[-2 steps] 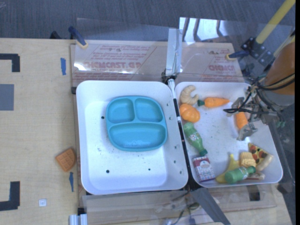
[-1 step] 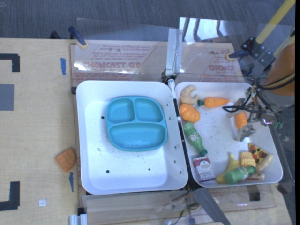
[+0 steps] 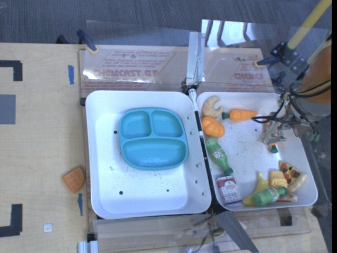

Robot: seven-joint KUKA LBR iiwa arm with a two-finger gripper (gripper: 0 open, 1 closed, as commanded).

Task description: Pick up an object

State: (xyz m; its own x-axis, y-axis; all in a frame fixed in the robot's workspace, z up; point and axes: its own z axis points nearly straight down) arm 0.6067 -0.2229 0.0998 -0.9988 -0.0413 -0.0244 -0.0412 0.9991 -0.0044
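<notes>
right bin (image 3: pixel 308 165) | carrot (image 3: pixel 243 115) beside croissant (image 3: pixel 212 106), orange (image 3: pixel 212 127); bottle (image 3: pixel 218 155) below

Blue plate (image 3: pixel 153 138), white bins (image 3: pixel 100 141), orange carrot (image 3: pixel 243 115), green bottle (image 3: pixel 219 155), tan wood-grain desk (image 3: pixel 37 141).

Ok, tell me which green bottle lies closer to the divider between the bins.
The green bottle just below the orange, lying alongside the divider; the other bottle lies among the toys near the front corner.

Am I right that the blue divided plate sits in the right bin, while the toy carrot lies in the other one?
Not quite: the camera view shows the blue divided plate in the left bin, while the toy carrot lies in the other one, the right bin.
</notes>
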